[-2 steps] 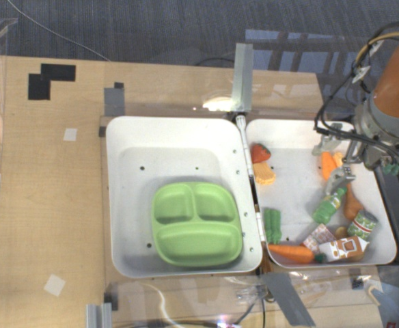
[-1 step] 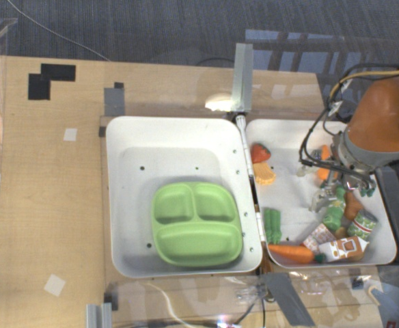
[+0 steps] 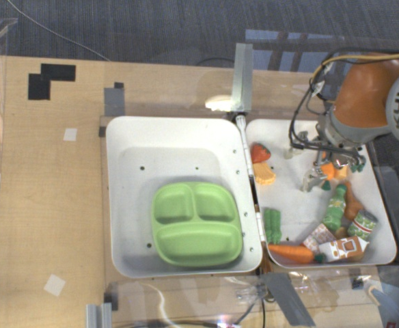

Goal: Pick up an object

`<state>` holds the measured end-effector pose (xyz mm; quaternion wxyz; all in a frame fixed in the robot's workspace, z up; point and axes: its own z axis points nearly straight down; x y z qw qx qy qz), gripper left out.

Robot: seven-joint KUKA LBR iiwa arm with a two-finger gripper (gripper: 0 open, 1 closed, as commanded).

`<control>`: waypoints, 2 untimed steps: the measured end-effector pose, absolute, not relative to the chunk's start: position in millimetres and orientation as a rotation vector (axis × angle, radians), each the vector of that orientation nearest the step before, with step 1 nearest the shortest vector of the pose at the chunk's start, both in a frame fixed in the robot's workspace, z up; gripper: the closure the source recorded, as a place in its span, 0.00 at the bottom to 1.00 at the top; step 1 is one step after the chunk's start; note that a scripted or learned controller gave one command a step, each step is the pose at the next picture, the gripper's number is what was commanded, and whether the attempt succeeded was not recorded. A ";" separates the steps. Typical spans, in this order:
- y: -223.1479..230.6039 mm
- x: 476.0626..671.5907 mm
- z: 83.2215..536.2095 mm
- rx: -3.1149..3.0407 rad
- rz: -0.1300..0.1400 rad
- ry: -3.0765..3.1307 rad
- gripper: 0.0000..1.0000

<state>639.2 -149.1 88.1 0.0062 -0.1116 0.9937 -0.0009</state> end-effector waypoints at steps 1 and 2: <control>-130.9 663.5 89.8 -0.493 -0.005 3.088 0.00; -132.6 672.9 90.8 -0.634 -0.008 3.061 0.00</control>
